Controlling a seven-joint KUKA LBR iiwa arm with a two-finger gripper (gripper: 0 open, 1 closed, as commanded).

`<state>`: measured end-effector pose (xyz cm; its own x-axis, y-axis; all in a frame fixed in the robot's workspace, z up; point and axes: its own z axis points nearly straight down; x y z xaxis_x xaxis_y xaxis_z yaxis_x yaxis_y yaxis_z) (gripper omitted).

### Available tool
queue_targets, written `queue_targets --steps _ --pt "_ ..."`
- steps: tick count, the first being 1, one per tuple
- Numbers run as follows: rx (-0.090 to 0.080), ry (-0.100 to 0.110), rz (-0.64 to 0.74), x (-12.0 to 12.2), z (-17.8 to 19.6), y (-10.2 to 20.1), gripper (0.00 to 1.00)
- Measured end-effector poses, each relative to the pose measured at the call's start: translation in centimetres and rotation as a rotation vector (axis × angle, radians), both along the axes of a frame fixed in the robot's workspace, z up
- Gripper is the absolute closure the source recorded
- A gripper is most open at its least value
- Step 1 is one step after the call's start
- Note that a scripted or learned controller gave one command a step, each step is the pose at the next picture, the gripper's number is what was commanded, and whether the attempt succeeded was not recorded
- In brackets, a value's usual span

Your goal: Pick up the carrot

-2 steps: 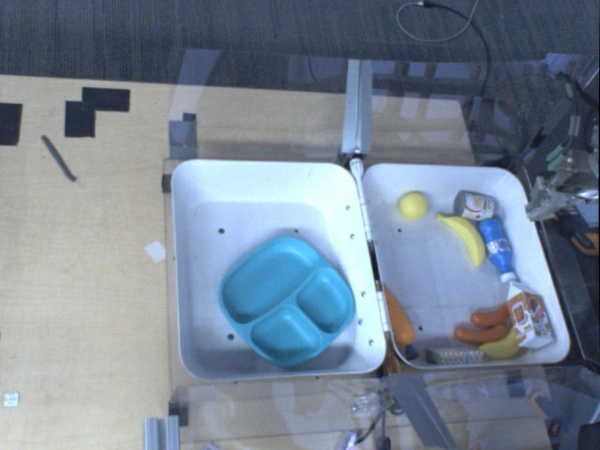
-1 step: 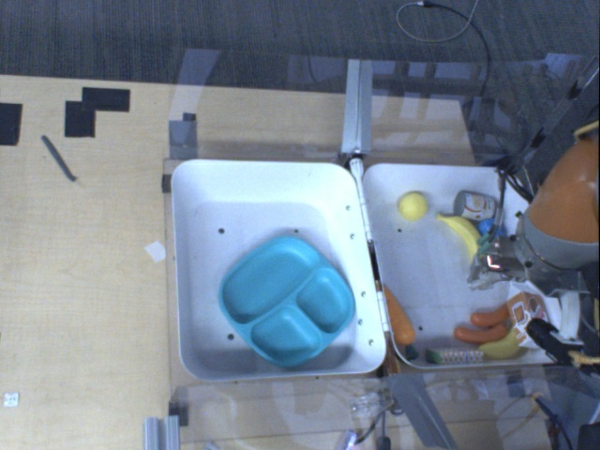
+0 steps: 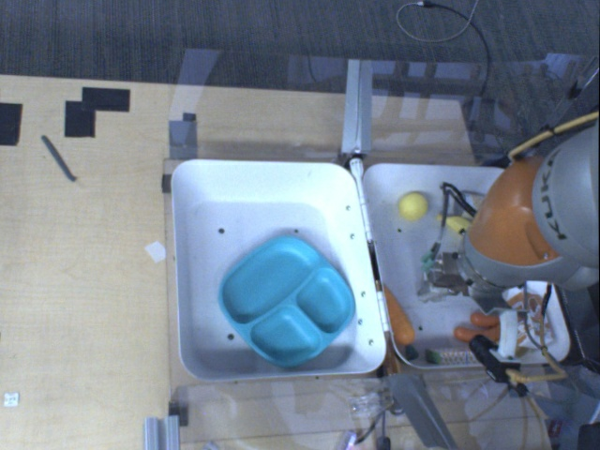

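Down at the near-left edge of the right-hand shallow white bin [image 3: 403, 181] lies the long orange carrot [image 3: 399, 318], its length running near to far along the wall. Grey metal pincer [image 3: 441, 275] hovers just right of it and slightly farther back; spread or pressed together, can't tell.

Bulky grey rounded arm [image 3: 572, 204] w/ wide glossy orange band [image 3: 506, 225], part of dark "KUKA" lettering on grey shell. Yellow & black cables alongside; small metal gripper assembly [image 3: 442, 275] w/ thin wires.
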<state>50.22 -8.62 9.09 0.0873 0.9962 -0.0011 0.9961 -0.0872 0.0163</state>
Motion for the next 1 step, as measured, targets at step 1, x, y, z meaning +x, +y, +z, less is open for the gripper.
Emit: queue_targets --steps 1 --pt "-0.001 -0.001 -0.182 -0.53 -0.04 -8.82 1.00"
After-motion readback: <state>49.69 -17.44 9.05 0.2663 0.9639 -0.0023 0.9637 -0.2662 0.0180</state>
